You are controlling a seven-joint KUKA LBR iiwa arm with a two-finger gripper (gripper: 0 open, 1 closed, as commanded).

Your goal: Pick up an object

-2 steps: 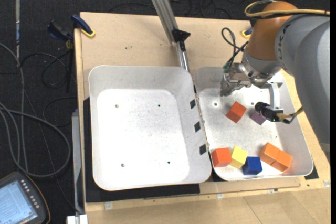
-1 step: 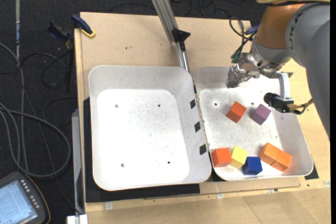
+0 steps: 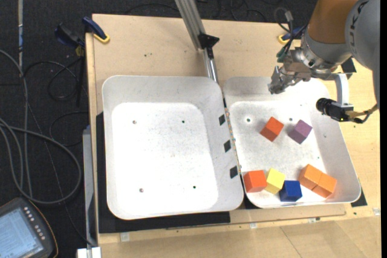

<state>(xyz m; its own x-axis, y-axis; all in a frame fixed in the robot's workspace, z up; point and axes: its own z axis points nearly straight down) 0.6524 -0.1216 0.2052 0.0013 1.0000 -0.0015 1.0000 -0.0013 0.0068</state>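
end effector above right bin's back rim; small coloured cubes inside

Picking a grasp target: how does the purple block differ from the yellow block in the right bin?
The purple block stands apart near the bin's middle, with a gap to its neighbour; the yellow block is wedged between an orange block and a blue block at the near wall. The colours differ. Both are small cubes of similar size.

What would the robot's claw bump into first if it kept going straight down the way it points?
Probably the bare white floor of the right bin, near its far edge. The claw points down and a little left, short of the orange cube and the purple cube. Depth is hard to judge from this view.
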